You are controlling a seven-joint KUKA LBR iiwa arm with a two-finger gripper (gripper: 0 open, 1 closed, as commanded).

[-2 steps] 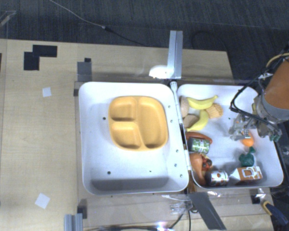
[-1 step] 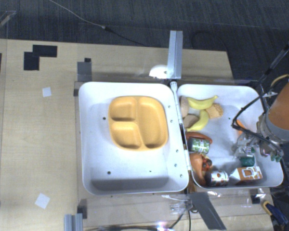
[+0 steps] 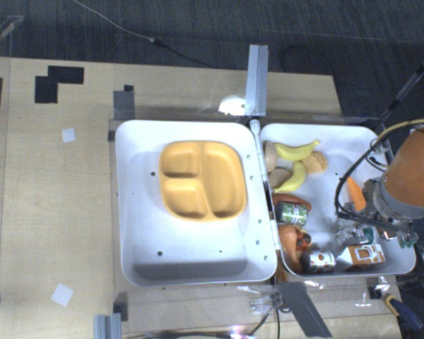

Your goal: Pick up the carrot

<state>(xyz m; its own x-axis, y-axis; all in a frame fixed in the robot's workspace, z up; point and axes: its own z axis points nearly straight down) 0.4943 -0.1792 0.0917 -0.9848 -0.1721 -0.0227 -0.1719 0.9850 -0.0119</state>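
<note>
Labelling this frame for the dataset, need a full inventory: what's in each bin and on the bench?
Shallow white plastic bins: 2, white, side by side on the bench.
Yellow three-compartment plastic tray: 1, yellow, middle of the left bin.
Yellow bananas: 2, yellow, far left part of the right bin.
Orange carrot: 1, orange, right bin, beside the arm's wrist.
Green-labelled can: 1, green and red, left side of the right bin.
Small orange carton: 1, orange and white, near edge of the right bin.
Dark bottle: 1, dark, lying at the near edge of the right bin.
Arm: 1, grey with an orange band, over the right bin's right side; end effector state unclear.
</note>
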